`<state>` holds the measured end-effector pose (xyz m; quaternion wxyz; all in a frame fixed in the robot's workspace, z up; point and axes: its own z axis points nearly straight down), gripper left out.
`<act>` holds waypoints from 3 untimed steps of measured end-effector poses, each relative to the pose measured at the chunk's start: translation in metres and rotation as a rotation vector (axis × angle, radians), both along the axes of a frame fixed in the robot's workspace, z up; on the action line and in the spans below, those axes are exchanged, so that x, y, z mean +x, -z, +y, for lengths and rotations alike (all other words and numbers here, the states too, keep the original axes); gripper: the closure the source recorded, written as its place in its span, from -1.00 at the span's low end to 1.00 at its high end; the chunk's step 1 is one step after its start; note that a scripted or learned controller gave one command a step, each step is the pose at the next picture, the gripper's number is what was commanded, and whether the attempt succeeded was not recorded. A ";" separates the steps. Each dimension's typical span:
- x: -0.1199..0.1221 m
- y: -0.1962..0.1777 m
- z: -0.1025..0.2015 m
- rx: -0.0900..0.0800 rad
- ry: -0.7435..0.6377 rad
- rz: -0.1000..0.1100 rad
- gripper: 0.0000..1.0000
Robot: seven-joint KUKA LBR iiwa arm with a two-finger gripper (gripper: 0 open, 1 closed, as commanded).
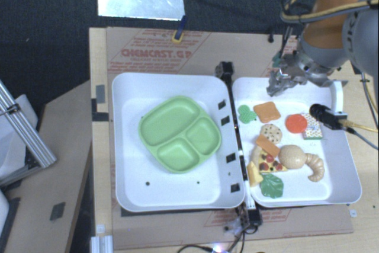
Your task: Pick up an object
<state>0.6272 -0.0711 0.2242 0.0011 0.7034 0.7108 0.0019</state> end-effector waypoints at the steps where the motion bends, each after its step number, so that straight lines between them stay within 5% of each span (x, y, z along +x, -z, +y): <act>1: 0.003 0.003 0.060 0.001 0.000 0.002 1.00; 2: 0.023 0.009 0.109 0.000 0.001 0.001 1.00; 3: 0.025 0.002 0.101 -0.001 0.008 0.002 1.00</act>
